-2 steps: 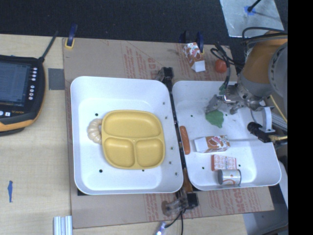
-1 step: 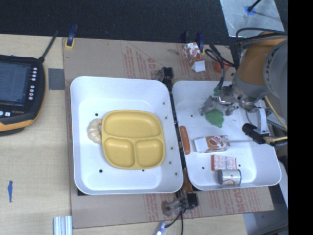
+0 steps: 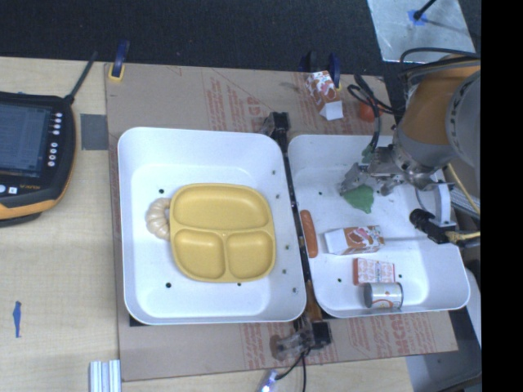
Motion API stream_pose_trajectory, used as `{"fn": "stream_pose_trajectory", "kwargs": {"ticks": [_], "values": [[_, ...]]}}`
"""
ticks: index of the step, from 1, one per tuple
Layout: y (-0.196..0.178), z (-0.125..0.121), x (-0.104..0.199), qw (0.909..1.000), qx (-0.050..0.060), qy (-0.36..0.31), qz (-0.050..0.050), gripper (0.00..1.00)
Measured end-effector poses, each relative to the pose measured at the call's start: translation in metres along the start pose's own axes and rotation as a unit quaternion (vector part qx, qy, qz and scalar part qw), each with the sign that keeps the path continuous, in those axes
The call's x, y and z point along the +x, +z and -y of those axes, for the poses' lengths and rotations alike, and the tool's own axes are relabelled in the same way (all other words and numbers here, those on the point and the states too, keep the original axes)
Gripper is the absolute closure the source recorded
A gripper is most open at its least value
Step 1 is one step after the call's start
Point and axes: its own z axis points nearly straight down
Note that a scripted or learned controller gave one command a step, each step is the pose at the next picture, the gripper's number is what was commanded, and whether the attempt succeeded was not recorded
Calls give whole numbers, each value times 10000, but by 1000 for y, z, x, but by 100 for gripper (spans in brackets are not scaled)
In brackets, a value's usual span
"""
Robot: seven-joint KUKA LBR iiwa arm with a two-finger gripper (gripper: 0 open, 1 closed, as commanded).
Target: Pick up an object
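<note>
Gripper (image 3: pixel 369 178): hung over right bin (image 3: pixel 458 288), near its far edge; grip state could not be told.
Green object (image 3: pixel 358 198): lay directly beneath, just nearer the bin's middle.

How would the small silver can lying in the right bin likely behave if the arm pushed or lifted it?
The silver can lies on its side near the right bin front wall, so a nudge would probably roll it. Its shiny round surface looks slippery for a pincer. It seems rigid and unlikely to deform.

Yellow tray (image 3: pixel 221 231) crowds left bin (image 3: pixel 139 162); right bin (image 3: pixel 315 158) corner lies open.
</note>
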Motion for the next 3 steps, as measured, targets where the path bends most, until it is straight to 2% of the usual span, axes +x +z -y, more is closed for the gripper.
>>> {"fn": "stream_pose_trajectory", "kwargs": {"ticks": [1, 2, 3], "values": [[1, -23, 16, 10000, -17, -3, 2, 0], [2, -3, 18, 10000, -6, -1, 5, 0], [-20, -24, -10, 10000, -19, 7, 1, 0]]}}
